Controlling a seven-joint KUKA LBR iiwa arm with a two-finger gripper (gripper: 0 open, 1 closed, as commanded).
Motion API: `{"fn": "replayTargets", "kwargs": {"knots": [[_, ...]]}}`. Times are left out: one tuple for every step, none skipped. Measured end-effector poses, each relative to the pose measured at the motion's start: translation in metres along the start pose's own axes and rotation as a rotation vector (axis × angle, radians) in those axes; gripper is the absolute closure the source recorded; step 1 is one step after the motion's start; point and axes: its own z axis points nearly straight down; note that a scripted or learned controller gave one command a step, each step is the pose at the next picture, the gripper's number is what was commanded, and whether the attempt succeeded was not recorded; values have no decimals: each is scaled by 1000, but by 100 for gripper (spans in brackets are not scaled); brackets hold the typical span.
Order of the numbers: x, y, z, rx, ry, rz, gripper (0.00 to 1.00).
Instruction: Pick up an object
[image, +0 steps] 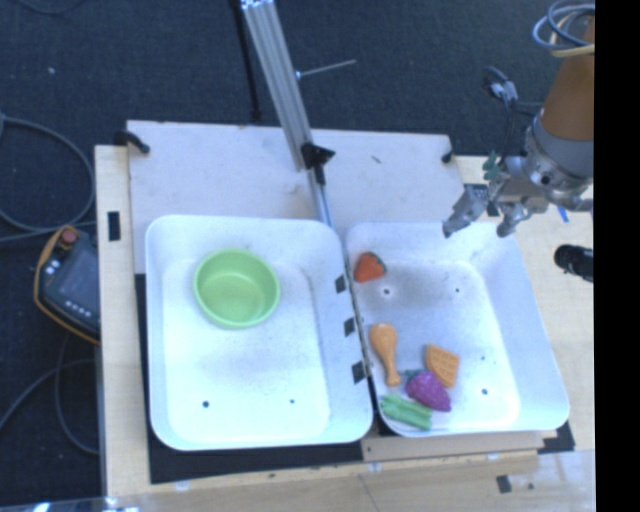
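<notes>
Hovering: my gripper (484, 217) hangs above the far right corner of the right bin (520, 300), its two fingers spread apart with nothing between them.
Task's things: five small toy foods lie in the right bin; none is chosen yet, as far as I can judge.
Strawberry: a red toy strawberry (369, 267) sits near the bin's far left wall, well apart from the rest.
Drumstick: a tan toy chicken drumstick (385, 352) lies along the left wall, lengthwise, near the middle.
Near-corner cluster: an orange wedge-shaped piece (441, 364), a purple bunch of grapes (428, 390) and a green vegetable (405, 411) crowd together, touching or almost touching.
Why they lie so: the pieces look tipped in loosely, settling toward the walls and the near corner.
Open room: the bin's middle and right side are bare, so I could descend there freely; the strawberry has the most space around it, though the wall is close on one side.
Edges: the cluster hugs the near rim, which I judge could block a finger.
Left bin: the left bin (170, 400) holds a light green bowl (237, 288), upright, toward its far side.
Surroundings: a grey metal pole (283, 85) slants down between the bins.
</notes>
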Motion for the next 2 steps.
{"fn": "replayTargets", "kwargs": {"knots": [[0,0,0,0,0,0,0],[-2,-2,63,7,-1,4,0]]}}
